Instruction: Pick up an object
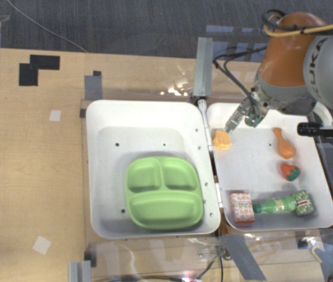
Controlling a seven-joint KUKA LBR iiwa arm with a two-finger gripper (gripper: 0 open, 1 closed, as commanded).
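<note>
Nearest us, we are seeing a small box point(242, 208) and a green bottle point(282, 204) lying along the right bin's point(260, 175) front edge, with a green divided tray point(164, 192) sitting in the left bin point(105, 157). Farther back, our end effector point(232, 126) is hanging just above a yellow object point(222, 140) by the bin's left wall; we cannot tell its grip state.

arm point(325, 51) cut off at right edge

Pale wooden worktop point(37, 175) carrying two shallow white bins side by side. Black L-shaped mark point(37, 69) near the worktop's far left corner. Dark grey carpet point(125, 10) beyond the far edge.
</note>
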